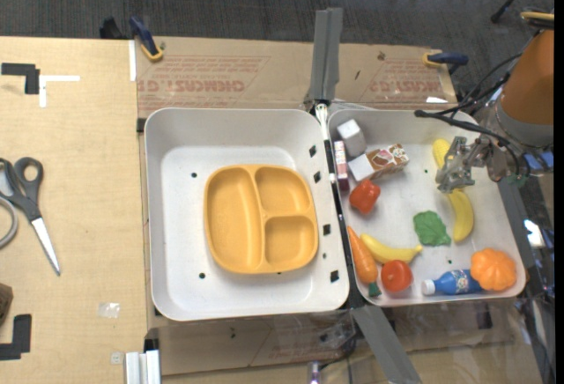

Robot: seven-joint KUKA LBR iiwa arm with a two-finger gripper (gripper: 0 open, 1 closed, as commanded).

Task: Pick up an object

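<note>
Under both bins lies a cardboard sheet (229, 74) on dark carpet, a wooden bench top (66, 197) with scissors (31, 210) filling the frame's left. Left bin (167, 197): one orange tray (262, 218); right bin (511, 224): two bananas (461, 213) (388, 247), two tomatoes (365, 195) (397, 276), one carrot (364, 257), green leaf (431, 228), bottle (452, 284), pumpkin (493, 269), snack box (388, 160), grey block (350, 139). Gripper (454, 173) sits low at upper right, just above one banana's top end; its grip state cannot be told.
</note>
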